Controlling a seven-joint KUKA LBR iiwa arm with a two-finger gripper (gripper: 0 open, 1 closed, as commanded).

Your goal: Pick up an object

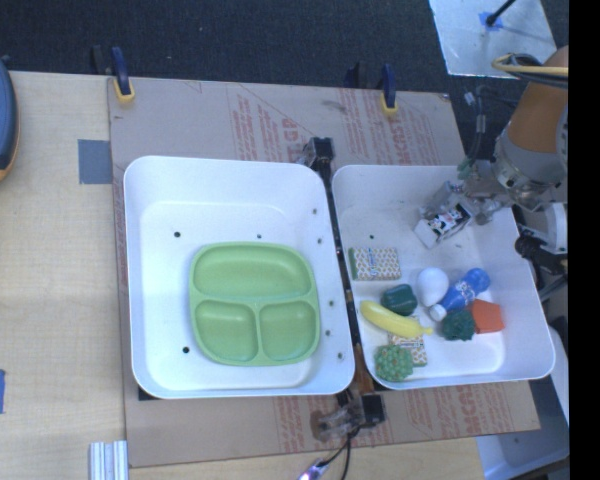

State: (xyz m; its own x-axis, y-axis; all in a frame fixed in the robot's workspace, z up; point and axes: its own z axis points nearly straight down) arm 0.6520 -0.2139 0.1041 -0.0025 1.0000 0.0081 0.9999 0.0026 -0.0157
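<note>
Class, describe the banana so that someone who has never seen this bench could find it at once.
Look in the right bin, the one crowded with small toys. Near its front, beside the wall it shares with the left bin, lies the banana. It is the one long, curved, yellow thing, between a dark green lump behind it and the broccoli in front.

A robotics lab bench: two white bins (140, 268) clamped onto cardboard (250, 118) (blue clamps (121, 75)), cables about.

Two smooth, glossy white plastic bins (150, 268), one holding a matt green plastic divided tray (254, 303), on printed brown cardboard (250, 118) over a pale wood-grain bench (40, 288); yellow banana (390, 318) of smooth plastic.
</note>
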